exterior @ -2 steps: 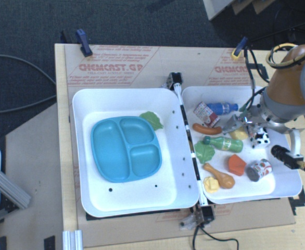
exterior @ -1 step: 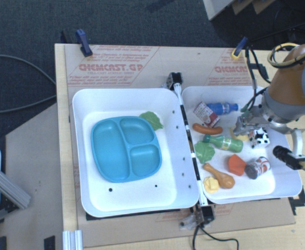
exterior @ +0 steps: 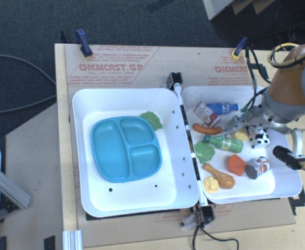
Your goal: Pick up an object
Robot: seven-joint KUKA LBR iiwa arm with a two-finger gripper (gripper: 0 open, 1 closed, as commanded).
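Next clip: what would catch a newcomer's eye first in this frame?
The big blue divided plate lying in the left bin, with a green leaf-shaped toy at its upper right edge. Then the right bin, crowded with small toy foods and a green bottle, where the arm's gripper reaches in from the right.

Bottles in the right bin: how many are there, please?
2. A blue water bottle lies near the far wall of the right bin; a green bottle lies near its middle. The arm may hide others.
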